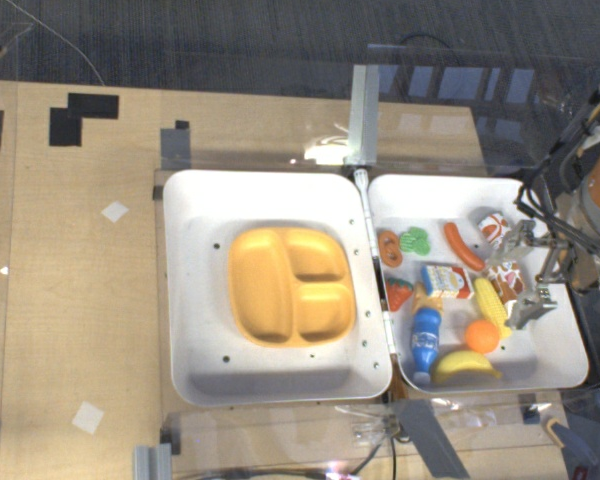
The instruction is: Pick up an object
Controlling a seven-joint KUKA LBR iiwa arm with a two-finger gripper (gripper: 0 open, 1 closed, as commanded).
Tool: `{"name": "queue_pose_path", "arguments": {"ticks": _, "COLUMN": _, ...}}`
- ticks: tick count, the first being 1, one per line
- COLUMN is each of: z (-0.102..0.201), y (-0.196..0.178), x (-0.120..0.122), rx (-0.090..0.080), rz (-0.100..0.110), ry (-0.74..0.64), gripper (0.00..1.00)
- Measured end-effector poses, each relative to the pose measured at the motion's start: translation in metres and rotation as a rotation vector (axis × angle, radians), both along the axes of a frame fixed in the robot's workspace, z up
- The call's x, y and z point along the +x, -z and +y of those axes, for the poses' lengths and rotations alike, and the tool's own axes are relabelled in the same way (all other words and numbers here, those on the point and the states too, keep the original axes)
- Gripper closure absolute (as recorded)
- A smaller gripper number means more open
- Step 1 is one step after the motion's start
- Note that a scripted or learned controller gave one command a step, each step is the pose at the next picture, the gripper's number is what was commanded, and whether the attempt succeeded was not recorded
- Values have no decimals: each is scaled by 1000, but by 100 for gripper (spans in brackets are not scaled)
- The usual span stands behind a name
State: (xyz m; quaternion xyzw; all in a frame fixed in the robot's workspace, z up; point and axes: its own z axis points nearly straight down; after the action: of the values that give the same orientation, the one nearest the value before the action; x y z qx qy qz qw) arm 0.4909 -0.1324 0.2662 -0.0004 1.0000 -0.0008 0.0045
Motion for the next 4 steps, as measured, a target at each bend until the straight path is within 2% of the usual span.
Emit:
{"name": "queue_pose_path", "arguments": {"ticks": 1, "z": -74, "y": 105, "x": 33, "rx": 3, "rz": 5, "ry": 306, "gripper": 0}}
{"name": "queue_pose_path", "arguments": {"ticks": 2, "z": -70, "y": 178, "x": 137, "rx": 7, "rz": -4, "ry": 578, "gripper": 0}}
{"name": "queue_pose_path", "arguments": {"ticks": 3, "z": 7, "y": 179, "x": 166, "rx": 8, "rz": 0, "ry": 858, "gripper": 0}}
{"name": "queue_pose_path", "arguments": {"ticks": 4, "z": 8, "y": 163, "x": 171, "rx": 11, "rz": -15, "ry": 848, "gripper": 100}}
